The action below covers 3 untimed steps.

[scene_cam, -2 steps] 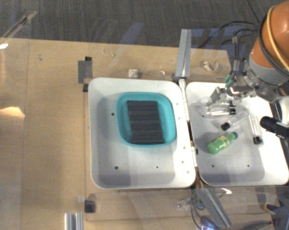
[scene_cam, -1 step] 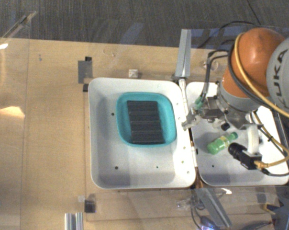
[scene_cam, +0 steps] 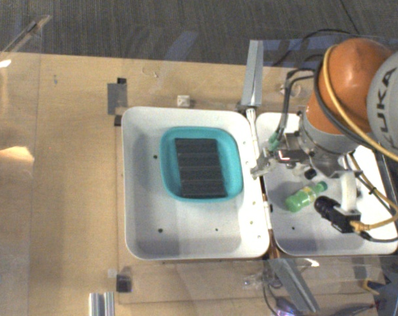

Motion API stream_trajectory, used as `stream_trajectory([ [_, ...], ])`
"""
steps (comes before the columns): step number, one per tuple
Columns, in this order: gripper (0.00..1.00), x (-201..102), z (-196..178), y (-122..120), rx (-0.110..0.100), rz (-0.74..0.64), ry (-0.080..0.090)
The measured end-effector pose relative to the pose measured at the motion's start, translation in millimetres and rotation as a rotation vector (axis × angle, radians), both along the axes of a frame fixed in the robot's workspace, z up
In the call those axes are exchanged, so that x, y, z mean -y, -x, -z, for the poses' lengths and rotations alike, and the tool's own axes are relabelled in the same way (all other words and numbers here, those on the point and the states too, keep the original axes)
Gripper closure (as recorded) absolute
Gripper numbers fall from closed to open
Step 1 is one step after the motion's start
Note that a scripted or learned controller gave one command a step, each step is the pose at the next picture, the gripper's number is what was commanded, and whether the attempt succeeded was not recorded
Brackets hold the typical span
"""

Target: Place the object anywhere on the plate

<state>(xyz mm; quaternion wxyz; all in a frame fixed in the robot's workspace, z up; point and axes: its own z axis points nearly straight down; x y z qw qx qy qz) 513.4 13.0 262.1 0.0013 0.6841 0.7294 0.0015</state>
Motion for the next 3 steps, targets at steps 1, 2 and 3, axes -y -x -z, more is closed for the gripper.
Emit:
stream_trajectory([
  [1, 0.00, 20, 15, -35, 0.000, 0.024, 0.000],
  [2, 0.00, 45, -100, -50, 0.003, 0.166, 0.000],
  [3, 0.00, -6, -41, 0, -0.002, 0.184, 0.000],
])
